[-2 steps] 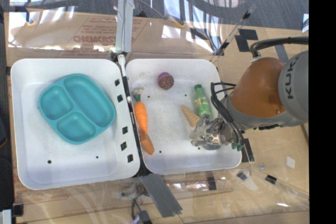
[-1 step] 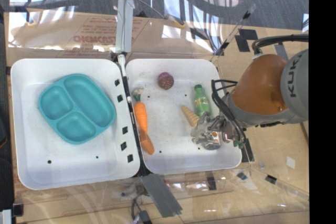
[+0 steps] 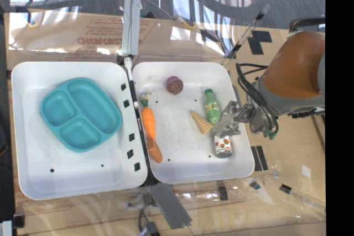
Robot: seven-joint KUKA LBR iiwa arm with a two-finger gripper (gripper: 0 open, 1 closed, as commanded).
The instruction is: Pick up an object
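The small can point(image 3: 222, 146) with the red-and-white label lies at the right end of the right bin point(image 3: 182, 173), close to the bin's right wall, and that's the one I'm going for. My gripper point(image 3: 228, 120) is hovering right above its upper end, nearly touching. Whether I'm spread or pinched, I honestly cannot tell from this angle; nothing clearly sits in my grasp, so I won't claim a hold.

Just beside me on the left stands the green bottle point(image 3: 212, 106), and the ice-cream cone point(image 3: 202, 121) lies a touch further left, pointing up and left. Crowded corner! Further out, the carrot point(image 3: 148, 129) runs along the bin's left wall and the purple ball point(image 3: 175, 85) sits near the far edge. The left bin point(image 3: 33, 174) holds the teal divided plate point(image 3: 81, 114).

I judge this the approach-to-grasp step: next I need to settle squarely over the can, avoid nudging the bottle, close firmly, then lift straight up.
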